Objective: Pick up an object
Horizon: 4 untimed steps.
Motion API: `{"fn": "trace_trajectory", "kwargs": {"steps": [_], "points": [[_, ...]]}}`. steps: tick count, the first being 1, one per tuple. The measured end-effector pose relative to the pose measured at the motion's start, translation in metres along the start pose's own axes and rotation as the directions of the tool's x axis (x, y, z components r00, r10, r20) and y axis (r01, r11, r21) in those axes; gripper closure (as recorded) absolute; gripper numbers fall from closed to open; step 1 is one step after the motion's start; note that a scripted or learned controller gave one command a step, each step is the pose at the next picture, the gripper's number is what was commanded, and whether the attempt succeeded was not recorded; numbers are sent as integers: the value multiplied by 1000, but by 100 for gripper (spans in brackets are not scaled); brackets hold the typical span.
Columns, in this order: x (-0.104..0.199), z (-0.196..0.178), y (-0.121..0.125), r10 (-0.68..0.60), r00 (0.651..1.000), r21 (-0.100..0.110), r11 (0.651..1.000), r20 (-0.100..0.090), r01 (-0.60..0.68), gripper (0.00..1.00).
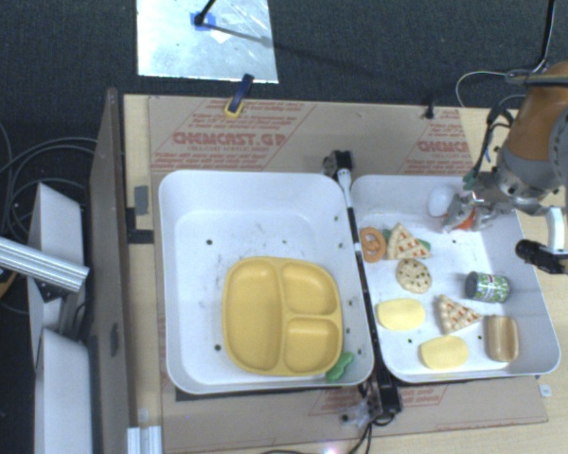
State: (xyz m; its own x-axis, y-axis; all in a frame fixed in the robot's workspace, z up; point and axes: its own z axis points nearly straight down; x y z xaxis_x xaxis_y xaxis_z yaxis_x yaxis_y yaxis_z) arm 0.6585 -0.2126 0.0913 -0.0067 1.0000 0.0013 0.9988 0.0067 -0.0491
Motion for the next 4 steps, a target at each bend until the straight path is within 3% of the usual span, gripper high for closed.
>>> {"fn": "trace_trajectory", "kwargs": {"steps": [1, 2, 3, 4], "points": [[78, -34, -54, -1, 1000, -49, 999, -2, 1, 100], [74, -32, -52, 4, 1000, -51, 999, 1, -4, 0], [70, 4, -65, 7, 1000, -66, 998, 0, -7, 0], [89, 12, -118, 7, 1000, -49, 999, 1, -7, 0]]}}
